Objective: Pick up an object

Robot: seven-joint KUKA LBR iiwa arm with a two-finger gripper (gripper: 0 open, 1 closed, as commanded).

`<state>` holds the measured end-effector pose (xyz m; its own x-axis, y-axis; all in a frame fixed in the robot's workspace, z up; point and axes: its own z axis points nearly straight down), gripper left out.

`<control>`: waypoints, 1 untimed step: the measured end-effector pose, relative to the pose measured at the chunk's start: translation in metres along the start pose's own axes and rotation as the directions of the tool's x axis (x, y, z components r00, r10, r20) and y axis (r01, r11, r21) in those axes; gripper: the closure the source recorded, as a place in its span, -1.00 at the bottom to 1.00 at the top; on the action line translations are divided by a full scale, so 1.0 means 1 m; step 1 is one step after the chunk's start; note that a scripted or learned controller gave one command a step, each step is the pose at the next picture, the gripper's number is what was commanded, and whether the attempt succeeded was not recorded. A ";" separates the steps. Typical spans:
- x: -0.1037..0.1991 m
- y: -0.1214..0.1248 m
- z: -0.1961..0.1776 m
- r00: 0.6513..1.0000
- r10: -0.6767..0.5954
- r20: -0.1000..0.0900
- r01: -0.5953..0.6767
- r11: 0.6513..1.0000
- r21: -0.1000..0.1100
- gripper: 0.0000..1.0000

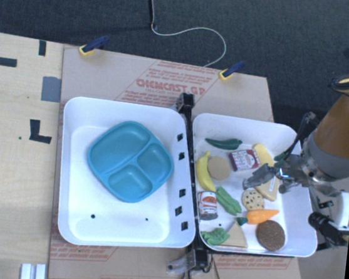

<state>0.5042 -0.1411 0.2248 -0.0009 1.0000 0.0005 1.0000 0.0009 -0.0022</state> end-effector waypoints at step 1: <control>0.001 0.000 -0.010 1.000 -0.001 -0.001 0.001 1.000 0.001 1.00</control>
<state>0.5042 -0.1404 0.2345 -0.0020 1.0000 0.0011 1.0000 0.0020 -0.0032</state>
